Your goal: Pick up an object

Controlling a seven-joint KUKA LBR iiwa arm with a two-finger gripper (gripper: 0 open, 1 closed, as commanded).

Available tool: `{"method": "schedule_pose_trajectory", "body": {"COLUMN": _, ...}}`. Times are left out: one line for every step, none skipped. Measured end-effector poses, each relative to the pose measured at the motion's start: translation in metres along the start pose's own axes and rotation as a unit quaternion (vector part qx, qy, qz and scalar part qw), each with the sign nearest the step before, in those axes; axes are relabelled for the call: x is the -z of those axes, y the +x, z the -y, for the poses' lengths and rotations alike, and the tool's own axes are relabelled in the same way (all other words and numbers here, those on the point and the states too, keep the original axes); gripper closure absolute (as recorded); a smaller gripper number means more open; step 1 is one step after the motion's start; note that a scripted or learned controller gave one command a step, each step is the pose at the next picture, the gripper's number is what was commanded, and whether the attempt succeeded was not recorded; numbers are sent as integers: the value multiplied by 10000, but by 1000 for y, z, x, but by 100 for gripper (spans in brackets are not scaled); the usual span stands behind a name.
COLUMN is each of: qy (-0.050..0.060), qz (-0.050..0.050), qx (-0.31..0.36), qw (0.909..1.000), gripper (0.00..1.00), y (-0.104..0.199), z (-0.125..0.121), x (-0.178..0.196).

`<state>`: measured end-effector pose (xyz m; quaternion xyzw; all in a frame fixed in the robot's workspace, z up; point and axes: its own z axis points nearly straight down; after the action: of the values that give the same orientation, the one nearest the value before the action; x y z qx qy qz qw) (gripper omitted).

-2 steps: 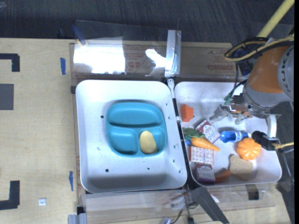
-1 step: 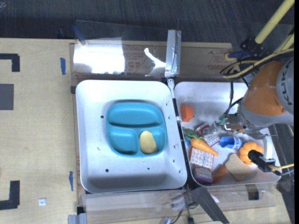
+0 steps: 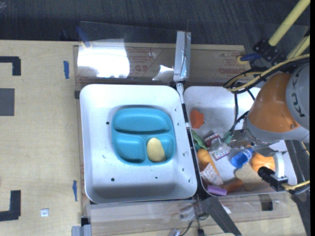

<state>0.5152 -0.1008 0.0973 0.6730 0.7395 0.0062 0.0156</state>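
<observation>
The right bin (image 3: 211, 100) holds a heap of small objects: an orange piece (image 3: 197, 118) near its left wall, a red-and-white packet (image 3: 214, 142), a blue object (image 3: 241, 158), an orange carrot-like item (image 3: 204, 158), a tan piece (image 3: 246, 173) and a purple item (image 3: 216, 190). My gripper (image 3: 236, 140) hangs low over the middle of this heap, right above the blue object and beside the packet. The grey wrist and orange band (image 3: 273, 107) hide most of it. Nothing is visibly held.
The left bin (image 3: 93, 146) carries a blue divided plate (image 3: 138, 127) with a yellow oval object (image 3: 155, 149) in its lower right compartment. A clear divider (image 3: 182, 58) stands behind the bins. Cables and a yellow pole (image 3: 290, 16) cross at the upper right.
</observation>
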Motion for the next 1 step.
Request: {"method": "schedule_pose_trajectory", "body": {"qy": 12, "qz": -1, "qx": 10, "qw": 10000, "gripper": 100, "y": 1, "z": 0, "x": 9}}
